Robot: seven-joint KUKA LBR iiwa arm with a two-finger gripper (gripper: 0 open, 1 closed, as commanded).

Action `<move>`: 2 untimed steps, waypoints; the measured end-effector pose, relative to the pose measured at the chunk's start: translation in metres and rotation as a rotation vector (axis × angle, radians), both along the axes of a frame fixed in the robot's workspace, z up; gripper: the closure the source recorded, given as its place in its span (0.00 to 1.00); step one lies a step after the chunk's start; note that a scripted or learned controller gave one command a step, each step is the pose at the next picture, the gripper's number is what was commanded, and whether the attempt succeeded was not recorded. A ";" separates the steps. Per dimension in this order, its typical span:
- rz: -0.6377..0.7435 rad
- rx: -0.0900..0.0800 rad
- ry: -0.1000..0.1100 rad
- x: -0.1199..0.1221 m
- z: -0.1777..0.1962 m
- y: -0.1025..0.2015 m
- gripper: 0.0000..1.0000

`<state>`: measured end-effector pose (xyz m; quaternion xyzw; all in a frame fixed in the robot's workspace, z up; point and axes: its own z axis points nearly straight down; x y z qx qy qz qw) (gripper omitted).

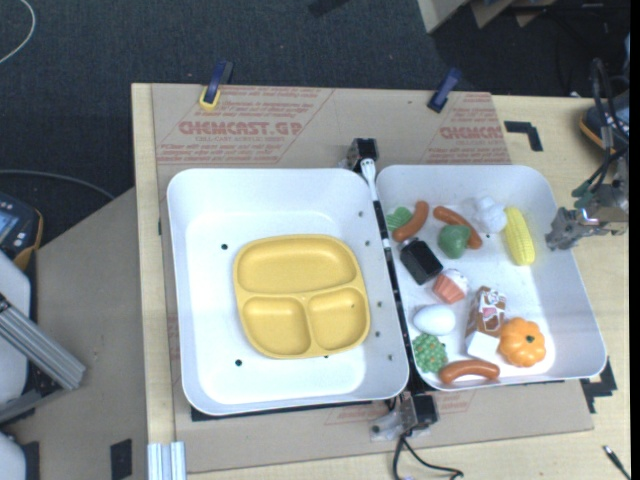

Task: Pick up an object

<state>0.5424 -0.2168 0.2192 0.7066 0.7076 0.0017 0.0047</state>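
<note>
On the cardboard-topped bench (300,118), two white bins (190,268) sit above dark carpet (150,18).

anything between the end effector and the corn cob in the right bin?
Nothing visible. The end effector sits at the right bin's outer rim; the corn cob lies just inside, with bare bin floor between. The other toys lie beyond the cob.

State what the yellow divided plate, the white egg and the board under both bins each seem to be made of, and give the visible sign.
Yellow divided plate: probably moulded plastic, matte, uniform colour with rounded compartment edges.
White egg: likely toy plastic, smooth with a faint sheen; material uncertain.
Board: looks like brown cardboard or paper-faced sheet, flat, dull, printed red lettering.
</note>
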 end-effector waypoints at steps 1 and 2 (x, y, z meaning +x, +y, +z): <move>0.000 0.002 0.005 0.001 0.006 0.000 1.00; 0.006 0.007 0.008 0.011 0.012 0.057 1.00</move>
